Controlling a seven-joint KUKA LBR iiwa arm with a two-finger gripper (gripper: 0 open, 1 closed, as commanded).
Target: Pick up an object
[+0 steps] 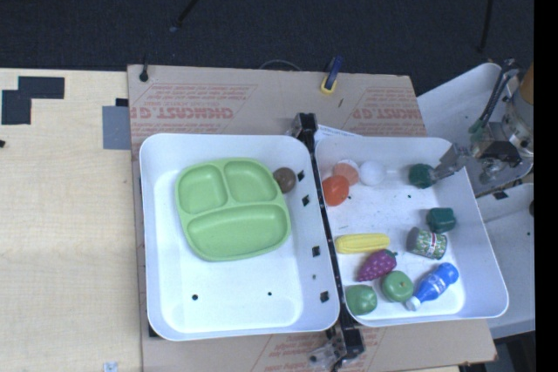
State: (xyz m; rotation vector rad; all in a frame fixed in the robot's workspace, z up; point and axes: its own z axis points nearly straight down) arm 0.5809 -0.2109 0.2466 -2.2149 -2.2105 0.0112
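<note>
The right bin [488,274] holds several toy foods: a red tomato [335,189], a white ball [372,173], a yellow corn cob [363,243], purple grapes [377,264], a green apple [398,285], a blue bottle [433,285], a small can [427,243] and two dark green pieces [440,219]. My gripper [475,170] hovers over the bin's upper right rim, open, with nothing between its fingers. Its left finger [448,162] ends just right of the upper dark green piece [421,176].
The left bin [166,292] carries a light green divided plate [233,207] with a brown ball [284,179] beside its right edge. A black clip divider [316,213] runs between the bins. Cardboard lies under both bins.
</note>
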